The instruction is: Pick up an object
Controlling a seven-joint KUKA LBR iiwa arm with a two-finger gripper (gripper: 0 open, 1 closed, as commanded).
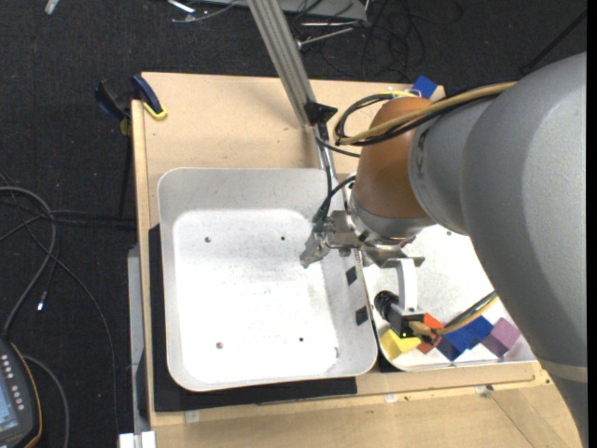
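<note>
Though unclear whether gripper [315, 248] spread or clamped, centre it above yellow block [398, 348], then lower straight down.

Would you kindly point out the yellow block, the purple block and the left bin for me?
Yellow block [399, 345]: camera view, on its top face.
Purple block [503, 336]: camera view, on its top face.
Left bin [242, 287]: camera view, on its bare floor.

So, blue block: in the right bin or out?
In. The blue block lies inside the right bin, by its front rim, between an orange block and a purple block.
</note>
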